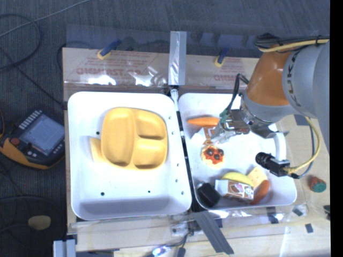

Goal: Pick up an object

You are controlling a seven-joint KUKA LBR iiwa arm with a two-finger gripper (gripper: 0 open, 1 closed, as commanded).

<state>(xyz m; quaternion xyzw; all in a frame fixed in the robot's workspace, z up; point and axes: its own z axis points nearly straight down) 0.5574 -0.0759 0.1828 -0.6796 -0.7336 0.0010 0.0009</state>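
Below, hand [217, 134] in right bin [278, 197], grip unclear, carrot [203, 121] just beside, flower-faced toy [213, 154] underneath.

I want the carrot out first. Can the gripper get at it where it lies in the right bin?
Probably yes. The carrot lies alone near the right bin's far wall, nothing on it, and the gripper hangs just beside it.

left bin [80, 197]: yellow tray [134, 137] fills the middle; near strip bare
right bin [185, 106]: crowded near edge, far right corner open
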